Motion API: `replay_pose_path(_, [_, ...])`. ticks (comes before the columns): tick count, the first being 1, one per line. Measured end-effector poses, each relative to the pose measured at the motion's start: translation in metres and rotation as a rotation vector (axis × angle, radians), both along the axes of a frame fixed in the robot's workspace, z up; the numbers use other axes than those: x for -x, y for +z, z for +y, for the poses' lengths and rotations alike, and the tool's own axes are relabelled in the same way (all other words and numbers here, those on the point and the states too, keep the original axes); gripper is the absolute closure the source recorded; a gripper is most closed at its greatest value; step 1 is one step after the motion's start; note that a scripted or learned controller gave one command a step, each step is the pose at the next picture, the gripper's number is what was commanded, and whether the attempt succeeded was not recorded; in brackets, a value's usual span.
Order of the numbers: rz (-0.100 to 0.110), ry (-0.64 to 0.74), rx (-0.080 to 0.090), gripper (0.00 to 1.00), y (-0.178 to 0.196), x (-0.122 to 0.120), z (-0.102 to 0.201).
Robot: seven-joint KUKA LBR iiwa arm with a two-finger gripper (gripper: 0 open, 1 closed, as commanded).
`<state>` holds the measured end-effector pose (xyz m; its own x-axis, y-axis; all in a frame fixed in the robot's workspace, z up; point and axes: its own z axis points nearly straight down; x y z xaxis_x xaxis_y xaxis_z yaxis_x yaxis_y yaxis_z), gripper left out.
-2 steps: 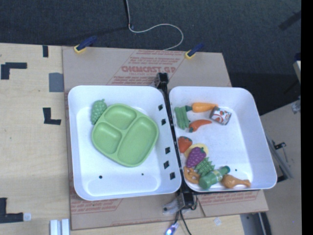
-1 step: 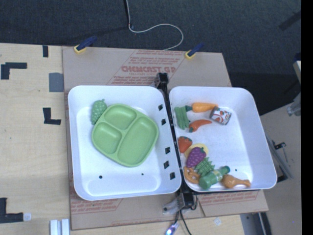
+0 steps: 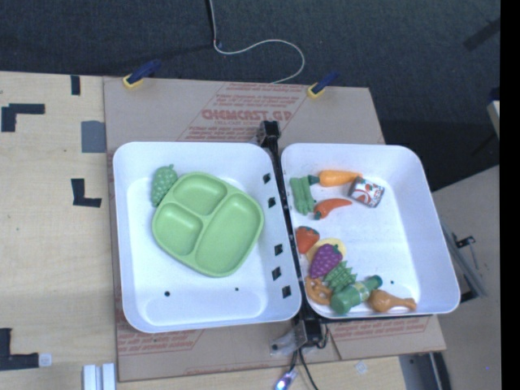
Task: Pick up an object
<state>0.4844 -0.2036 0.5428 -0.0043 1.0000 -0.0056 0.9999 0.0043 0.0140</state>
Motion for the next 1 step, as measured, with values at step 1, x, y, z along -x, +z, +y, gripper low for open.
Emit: replay_pose_path(1, [0.017, -0.006, -0.005, 1.00, -0.0369, 0.0004, -0.0209])
